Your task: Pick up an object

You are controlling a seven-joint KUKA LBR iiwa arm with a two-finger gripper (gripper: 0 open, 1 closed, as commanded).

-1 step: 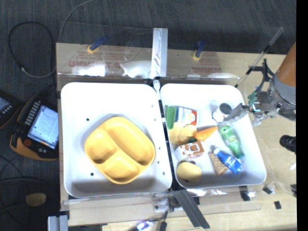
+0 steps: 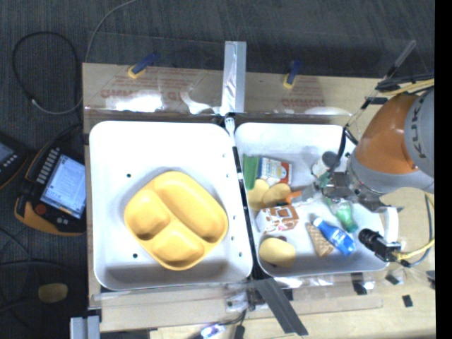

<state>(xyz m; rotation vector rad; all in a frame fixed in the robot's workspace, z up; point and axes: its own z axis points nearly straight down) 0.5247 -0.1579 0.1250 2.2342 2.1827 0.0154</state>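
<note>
Evidently nothing was lifted yet: the end effector (image 2: 337,189) hung low in the right bin (image 2: 296,136) near a green object (image 2: 345,215) (grip state indiscernible).

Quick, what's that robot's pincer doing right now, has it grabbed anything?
Pincer: down in the right bin among the objects, beside a green item; whether it is open, closed or gripping anything cannot be told.
</note>
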